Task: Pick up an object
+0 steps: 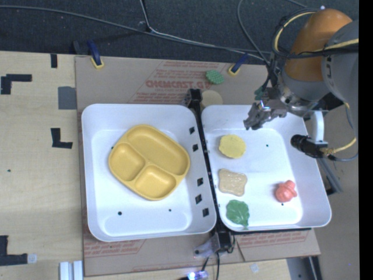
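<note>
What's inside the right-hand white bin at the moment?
The right bin holds a yellow round piece, a tan slice, a green leafy piece and a red piece. The claw covers its far edge.

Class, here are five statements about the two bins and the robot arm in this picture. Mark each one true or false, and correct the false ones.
1. The yellow divided plate lies in the left bin. True.
2. The pincer is gripping the yellow round piece. False: it hangs above the right bin's far part, with nothing seen between its tips.
3. The green leafy piece lies nearer the camera than the tan toast-like piece. True.
4. The red piece sits on the yellow divided plate. False: it lies in the right bin, toward its right side.
5. A small green object lies on the cardboard beyond the bins. True.
</note>
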Controlling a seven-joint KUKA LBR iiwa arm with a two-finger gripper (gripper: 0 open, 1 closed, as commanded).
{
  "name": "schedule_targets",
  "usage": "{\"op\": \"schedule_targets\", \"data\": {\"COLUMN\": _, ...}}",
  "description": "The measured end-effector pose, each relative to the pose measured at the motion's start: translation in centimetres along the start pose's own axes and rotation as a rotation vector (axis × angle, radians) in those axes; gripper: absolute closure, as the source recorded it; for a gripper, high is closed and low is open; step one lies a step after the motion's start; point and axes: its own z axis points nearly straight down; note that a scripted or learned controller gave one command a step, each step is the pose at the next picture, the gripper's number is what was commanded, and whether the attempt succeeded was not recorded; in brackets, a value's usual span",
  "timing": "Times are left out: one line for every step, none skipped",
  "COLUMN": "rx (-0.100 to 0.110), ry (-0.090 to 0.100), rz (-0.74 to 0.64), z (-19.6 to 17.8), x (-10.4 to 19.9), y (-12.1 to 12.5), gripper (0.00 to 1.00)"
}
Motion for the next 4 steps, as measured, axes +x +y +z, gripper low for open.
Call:
{"op": "schedule_targets", "data": {"rx": 0.001, "ry": 0.000, "rz": 0.000, "z": -4.5, "x": 0.0, "y": 0.1, "gripper": 1.00}}
{"op": "schedule_targets", "data": {"rx": 0.008, "ry": 0.001, "rz": -0.003, "z": -2.8, "x": 4.7, "y": -1.3, "gripper": 1.00}}
{"op": "schedule_targets", "data": {"rx": 0.009, "ry": 0.002, "rz": -0.003, "z": -2.3, "x": 9.2, "y": -4.0, "gripper": 1.00}}
{"op": "schedule_targets", "data": {"rx": 0.007, "ry": 0.002, "rz": -0.005, "z": -1.8, "x": 14.8, "y": -4.7, "gripper": 1.00}}
